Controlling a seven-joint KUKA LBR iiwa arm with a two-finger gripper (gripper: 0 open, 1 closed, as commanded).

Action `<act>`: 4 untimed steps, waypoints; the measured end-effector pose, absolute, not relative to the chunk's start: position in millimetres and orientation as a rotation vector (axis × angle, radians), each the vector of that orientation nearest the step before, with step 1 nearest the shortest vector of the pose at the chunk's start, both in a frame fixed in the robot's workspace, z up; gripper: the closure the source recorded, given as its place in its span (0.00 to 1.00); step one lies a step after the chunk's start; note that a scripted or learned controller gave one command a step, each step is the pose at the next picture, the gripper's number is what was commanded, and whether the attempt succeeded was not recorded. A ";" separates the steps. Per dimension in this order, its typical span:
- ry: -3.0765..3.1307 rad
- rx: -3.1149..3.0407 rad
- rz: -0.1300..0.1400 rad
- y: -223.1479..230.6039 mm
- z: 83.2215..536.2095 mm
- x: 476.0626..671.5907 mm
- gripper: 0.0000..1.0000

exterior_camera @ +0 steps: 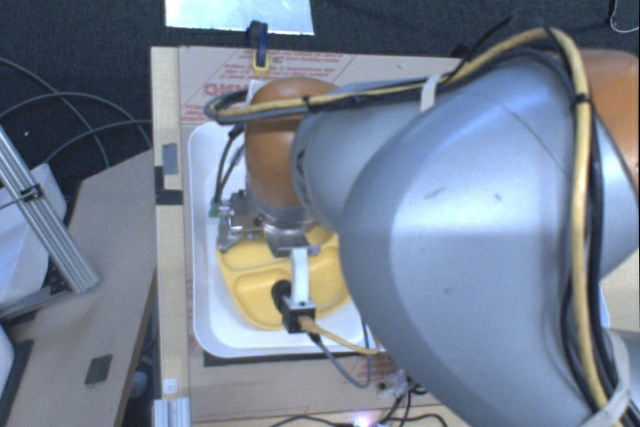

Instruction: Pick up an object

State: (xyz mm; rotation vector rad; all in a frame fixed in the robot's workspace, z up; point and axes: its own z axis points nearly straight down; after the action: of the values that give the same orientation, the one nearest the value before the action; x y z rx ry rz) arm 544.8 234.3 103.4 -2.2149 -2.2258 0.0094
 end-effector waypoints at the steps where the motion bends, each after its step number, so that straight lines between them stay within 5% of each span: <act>1: -2.219 -2.220 0.004 191.7 85.3 599.7 0.00; 2: -2.228 -2.217 0.030 228.7 85.2 669.3 0.00; 3: -2.230 -2.217 0.000 232.0 97.2 670.2 1.00; 4: -2.232 -2.225 -0.031 223.0 264.3 672.1 1.00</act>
State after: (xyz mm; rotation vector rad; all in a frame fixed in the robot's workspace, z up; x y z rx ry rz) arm 672.1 223.0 264.3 -2.2251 -2.2323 -0.0309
